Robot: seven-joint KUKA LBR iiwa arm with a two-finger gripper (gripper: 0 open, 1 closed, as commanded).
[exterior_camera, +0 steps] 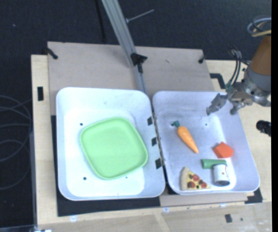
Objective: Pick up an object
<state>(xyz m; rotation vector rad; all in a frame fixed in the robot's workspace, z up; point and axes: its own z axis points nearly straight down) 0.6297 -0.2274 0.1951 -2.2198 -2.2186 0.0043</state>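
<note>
Two fingers of your gripper stand visibly apart, with nothing between them, over the far right corner of the right bin. It hangs clear of every object, so no grasp has begun.

Working outward from there, the nearest candidate is the toy carrot, lying on the bin floor toward the middle, its green top pointing to the far left and its tip toward the near right. It looks like light, rigid plastic, smooth and tapered; take it across the thick part near the top, with the fingers set square to its long axis, or it may squirt out toward the narrow end.

Further toward the near right sits a small orange block, probably stiff and light, with flat faces that should grip well. Just beyond it, at the near right corner, a green piece touches a small white-and-silver can; crowding makes that pair awkward. The pizza-slice toy lies flat near the near edge, too low to pinch easily.

The left bin carries a green plate, broad and shallow, poor for a two-finger grasp.
</note>
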